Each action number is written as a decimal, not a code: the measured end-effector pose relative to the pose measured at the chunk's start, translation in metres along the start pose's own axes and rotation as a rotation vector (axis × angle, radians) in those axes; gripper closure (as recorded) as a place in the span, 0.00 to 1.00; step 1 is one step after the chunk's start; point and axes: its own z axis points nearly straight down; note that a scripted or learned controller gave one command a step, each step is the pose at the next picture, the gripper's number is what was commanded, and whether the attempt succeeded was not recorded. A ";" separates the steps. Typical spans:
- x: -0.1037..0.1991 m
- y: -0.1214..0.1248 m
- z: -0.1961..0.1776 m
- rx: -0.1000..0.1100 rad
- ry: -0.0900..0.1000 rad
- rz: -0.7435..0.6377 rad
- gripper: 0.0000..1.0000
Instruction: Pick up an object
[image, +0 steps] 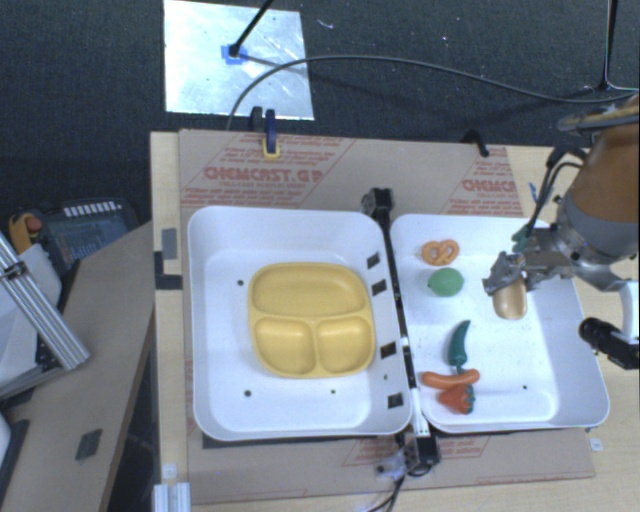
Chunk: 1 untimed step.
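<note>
Two shallow white plastic bins are seen side by side on a tan table (130, 300) covered by a printed cardboard sheet (330, 165). In the left bin (215, 250), a pale yellow plastic tray with three compartments (305, 318) is placed near the middle, with bare white floor all around it. In the right bin (560, 390), several small toy foods are spread out. A small orange-brown pretzel (439, 251) is found near the bin's far left corner, and a round green ball-like piece (446, 282) lies just beside it on the near side. A dark green pepper-shaped piece (459, 343) is set upright on the picture plane towards the middle of the bin, and a red-orange piece with a long sausage-like top (452, 386) is located just below it, near the front wall.

The grey arm with its orange band is extended in from the right, and the metal claw (508, 280) is lowered over the right bin. A tan, rounded, potato-like object (511, 301) is seen directly under the claw's tip, touching or very nearly touching it. Whether this object is gripped cannot be told, nor can the claw's opening be judged, since the tip is covered by the wrist and blurred.
</note>
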 end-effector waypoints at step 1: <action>0.056 0.014 0.014 0.002 0.001 0.000 1.00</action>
